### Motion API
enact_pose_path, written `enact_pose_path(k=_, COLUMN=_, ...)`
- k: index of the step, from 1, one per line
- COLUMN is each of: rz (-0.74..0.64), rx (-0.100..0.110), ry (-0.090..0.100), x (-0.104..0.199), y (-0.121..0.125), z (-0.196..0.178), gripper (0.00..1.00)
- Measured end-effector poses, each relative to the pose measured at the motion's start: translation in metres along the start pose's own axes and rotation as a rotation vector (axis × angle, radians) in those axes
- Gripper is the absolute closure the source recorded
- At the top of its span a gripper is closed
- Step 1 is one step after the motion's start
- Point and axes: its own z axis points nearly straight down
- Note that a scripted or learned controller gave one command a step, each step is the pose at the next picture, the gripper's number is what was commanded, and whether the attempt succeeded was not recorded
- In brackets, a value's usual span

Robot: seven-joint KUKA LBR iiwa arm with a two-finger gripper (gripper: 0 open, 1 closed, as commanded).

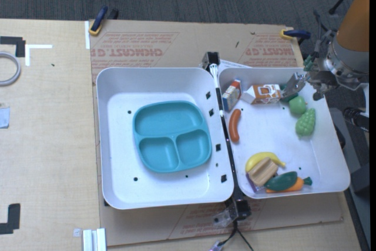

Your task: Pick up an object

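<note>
Camera view, looking down at a slant. 2 white bins sit side by side on the bench. The left bin holds 1 teal divided plate. The right bin holds the loose objects: a small carton near the far wall, a second small box against the divider, a sausage just beside that box, a round green fruit, a bunch of green grapes touching it on the near side, and at the near edge a banana, a tan block and a carrot-like piece packed together.

The arm enters from the right. The gripper sits low over the far right corner of the right bin, between the small carton and the round green fruit. Nothing is seen between its fingers. From here I cannot tell whether they stand apart or together; the tips merge with dark hardware behind them.

Judged step: approach, with no object secured yet. The likeliest targets are the carton or the green fruit. The next move calls for centring over 1 item, descending without nudging its neighbour, then closing and lifting straight up.
</note>
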Motion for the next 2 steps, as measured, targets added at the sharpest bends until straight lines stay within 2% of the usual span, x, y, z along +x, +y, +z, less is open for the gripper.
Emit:
enact_pose_path(k=1, rz=0.0, rx=0.0, ry=0.007, x=-0.014, y=-0.015, z=0.134, gripper=0.0)
enact_pose_path(k=2, rz=0.001, rx=0.0, ry=0.0, x=0.032, y=0.051, z=0.133, gripper=0.0)
